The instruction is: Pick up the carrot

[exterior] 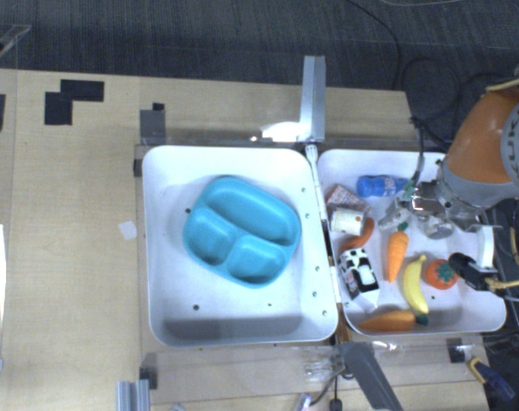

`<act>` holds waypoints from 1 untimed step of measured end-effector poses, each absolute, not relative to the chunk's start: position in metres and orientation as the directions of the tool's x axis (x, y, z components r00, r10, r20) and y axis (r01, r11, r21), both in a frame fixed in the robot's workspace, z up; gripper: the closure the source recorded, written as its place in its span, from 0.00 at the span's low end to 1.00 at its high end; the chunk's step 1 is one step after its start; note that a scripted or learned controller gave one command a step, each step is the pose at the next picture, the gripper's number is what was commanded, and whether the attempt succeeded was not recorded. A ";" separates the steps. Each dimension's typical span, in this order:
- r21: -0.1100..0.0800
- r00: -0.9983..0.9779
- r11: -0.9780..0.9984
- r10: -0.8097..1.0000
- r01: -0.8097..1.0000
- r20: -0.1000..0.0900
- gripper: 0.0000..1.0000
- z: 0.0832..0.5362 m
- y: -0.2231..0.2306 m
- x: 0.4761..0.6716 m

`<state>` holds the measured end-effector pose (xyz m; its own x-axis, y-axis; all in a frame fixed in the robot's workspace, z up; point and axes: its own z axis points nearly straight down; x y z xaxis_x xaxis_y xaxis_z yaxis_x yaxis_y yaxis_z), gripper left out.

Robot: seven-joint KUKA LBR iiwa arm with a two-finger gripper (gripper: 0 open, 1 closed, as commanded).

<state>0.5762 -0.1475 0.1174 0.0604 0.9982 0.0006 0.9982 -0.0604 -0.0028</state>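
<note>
Your orange carrot with its green top (397,253) lies in the right white bin (496,317), flanked by a yellow plastic banana (414,288) on its right (with an orange tomato-like toy (440,274) beyond that) and a black-and-white cow-patterned carton (360,271) on its left. The metal two-finger gripper (424,210) hangs just above the carrot's leafy end, near a blue crumpled bottle (381,185). You'll find a blue three-compartment plastic tray (241,229) resting in the left white bin (165,315).

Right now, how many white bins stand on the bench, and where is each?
2. One shallow white bin lies on the left and holds a blue divided plastic tray. The other shallow white bin lies on the right, touching it, holding toy foods including an orange carrot.
</note>
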 end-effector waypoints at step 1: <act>0.013 -0.180 0.180 0.984 0.984 0.000 0.00 0.088 -0.163 0.549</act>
